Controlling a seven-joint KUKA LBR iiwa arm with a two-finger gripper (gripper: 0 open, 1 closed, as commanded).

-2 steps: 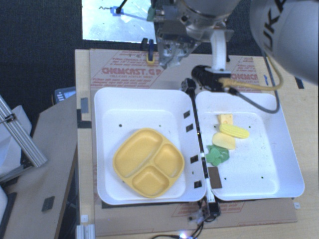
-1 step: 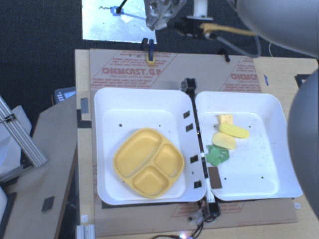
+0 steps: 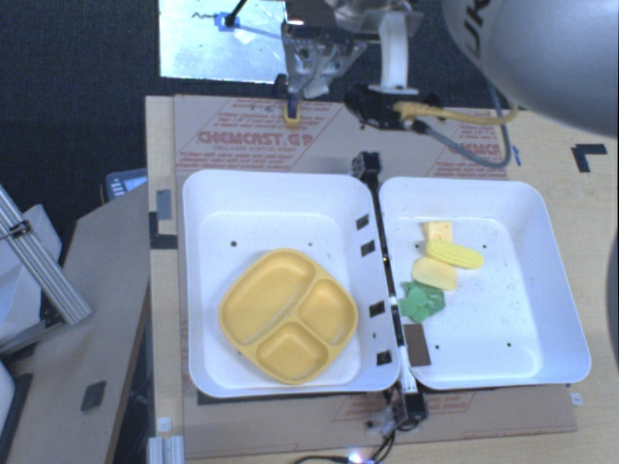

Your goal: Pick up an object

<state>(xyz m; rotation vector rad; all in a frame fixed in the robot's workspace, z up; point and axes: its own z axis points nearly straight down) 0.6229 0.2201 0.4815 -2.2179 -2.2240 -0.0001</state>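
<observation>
Yellow plate [image 3: 288,313] across left bin [image 3: 208,211] floor

Dark carpet floor [image 3: 77,75], bright reflective panel [image 3: 208,27], wooden bench [image 3: 160,143]

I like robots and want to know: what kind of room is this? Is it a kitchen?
Probably a robot lab, not a kitchen. A big grey robot arm hangs its claw above a workbench with two white bins. The yellow plate and corn look like plastic toys.
</observation>
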